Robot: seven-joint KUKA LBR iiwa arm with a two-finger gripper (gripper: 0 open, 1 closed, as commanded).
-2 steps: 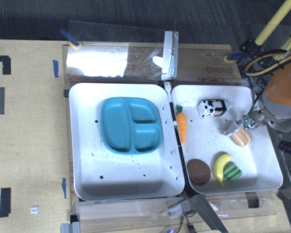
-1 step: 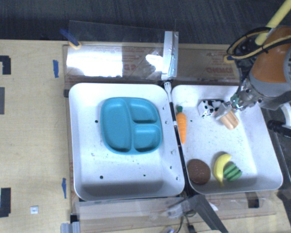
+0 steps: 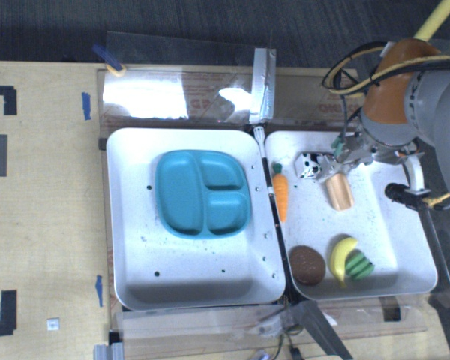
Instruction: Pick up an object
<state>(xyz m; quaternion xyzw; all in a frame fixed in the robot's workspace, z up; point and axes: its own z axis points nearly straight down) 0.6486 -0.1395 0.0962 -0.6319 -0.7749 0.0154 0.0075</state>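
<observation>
The right bin [image 3: 412, 272] holds an orange carrot [image 3: 281, 193] by its left wall and a small black-and-white toy [image 3: 308, 166] near the back. A tan cylinder [image 3: 339, 192] lies in the middle, with a brown round object [image 3: 308, 265] and a yellow-and-green piece [image 3: 349, 259] at the front. My gripper [image 3: 343, 158] hangs over the back of this bin, just above the tan cylinder's upper end and right of the black-and-white toy. The wrist hides where the gripper meets the cylinder.
A blue divided plate [image 3: 204, 192] lies in the left bin [image 3: 135, 261]. A clear plastic sheet [image 3: 180, 88] and a metal bracket [image 3: 262, 85] stand behind the bins. Cables [image 3: 352, 70] loop above the arm at the right.
</observation>
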